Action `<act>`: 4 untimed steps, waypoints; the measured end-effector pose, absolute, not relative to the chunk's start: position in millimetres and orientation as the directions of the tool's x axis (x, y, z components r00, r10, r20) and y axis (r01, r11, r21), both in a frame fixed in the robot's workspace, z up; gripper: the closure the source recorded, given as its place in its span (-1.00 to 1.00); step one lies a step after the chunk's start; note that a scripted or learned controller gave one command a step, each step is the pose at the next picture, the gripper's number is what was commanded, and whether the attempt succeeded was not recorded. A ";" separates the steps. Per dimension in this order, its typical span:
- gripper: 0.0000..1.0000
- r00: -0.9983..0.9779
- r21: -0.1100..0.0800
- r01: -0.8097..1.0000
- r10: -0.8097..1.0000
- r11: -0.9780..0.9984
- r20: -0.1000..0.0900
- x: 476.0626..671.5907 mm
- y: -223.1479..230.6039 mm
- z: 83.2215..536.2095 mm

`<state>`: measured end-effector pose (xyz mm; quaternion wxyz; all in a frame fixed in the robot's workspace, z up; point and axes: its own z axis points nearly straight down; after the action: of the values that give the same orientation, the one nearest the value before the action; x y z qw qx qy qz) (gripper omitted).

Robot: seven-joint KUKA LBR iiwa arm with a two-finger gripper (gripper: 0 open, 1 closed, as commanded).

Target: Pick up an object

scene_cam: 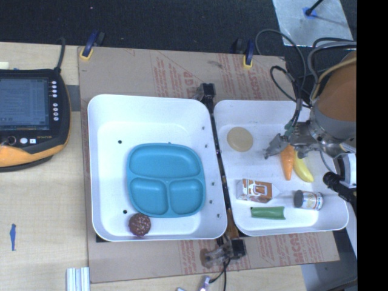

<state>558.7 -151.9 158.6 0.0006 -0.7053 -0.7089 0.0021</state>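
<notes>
My gripper [286,147] hangs over the back right part of the right bin [339,223], open. One finger [271,150] points down to the left, the other is on the right side. An orange carrot [287,164] lies just below the gripper, its upper end between the spread fingers, and nothing is lifted. A yellow banana [304,170] lies against the carrot's right side. Also in this bin are a round tan disc [240,139], a brown packet [255,190], a green stick-shaped item [267,212] and a small bottle [307,199].
The left bin [103,120] holds a blue divided plate [165,179] and a dark round cookie [139,224] at its front left. A tablet-like pendant [27,117] lies on the bench at far left. Cables [291,71] loop behind the right bin.
</notes>
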 end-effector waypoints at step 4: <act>1.00 -0.007 -0.003 1.000 1.000 0.007 -0.001 616.6 -171.9 92.0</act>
<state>616.6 -171.9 92.0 0.0006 -0.7046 -0.7096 0.0014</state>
